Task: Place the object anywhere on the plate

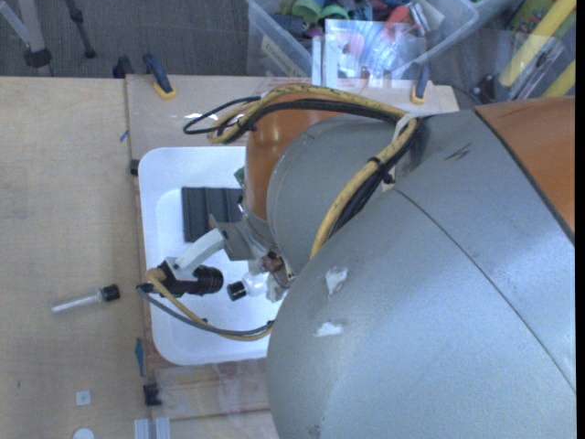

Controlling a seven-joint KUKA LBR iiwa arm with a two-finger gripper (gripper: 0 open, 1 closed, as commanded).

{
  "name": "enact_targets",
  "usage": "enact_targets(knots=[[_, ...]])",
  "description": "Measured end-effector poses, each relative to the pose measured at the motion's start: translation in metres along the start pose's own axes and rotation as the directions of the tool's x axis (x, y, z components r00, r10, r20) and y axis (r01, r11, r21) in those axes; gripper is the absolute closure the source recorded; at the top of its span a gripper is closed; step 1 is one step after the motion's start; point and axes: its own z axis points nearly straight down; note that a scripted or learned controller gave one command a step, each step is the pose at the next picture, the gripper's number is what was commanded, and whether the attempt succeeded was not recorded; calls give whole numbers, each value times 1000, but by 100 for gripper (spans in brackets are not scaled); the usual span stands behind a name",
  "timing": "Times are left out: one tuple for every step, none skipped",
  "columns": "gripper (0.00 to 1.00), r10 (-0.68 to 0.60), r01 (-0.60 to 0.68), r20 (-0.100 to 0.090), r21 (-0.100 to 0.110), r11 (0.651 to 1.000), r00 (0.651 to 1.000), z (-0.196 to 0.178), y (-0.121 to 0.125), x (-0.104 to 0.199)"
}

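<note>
One bin on the table, with the arm over its right side.
The bin (183,344) rests on the table (55,181). The arm (411,273) reaches in from the right and covers the bin's right part. Inside the bin, toward the rear, a flat block (206,213) lies just left of the arm. A small rod-like tool (84,299) lies on the table left of the bin, well apart from the block. A tub (270,35) of small items stands behind the table.
</note>
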Motion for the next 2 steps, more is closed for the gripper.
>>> enact_targets(knots=[[100,-195,195,3,1,981,981,-48,8,25],[100,-515,515,3,3,857,857,-29,26,72]])
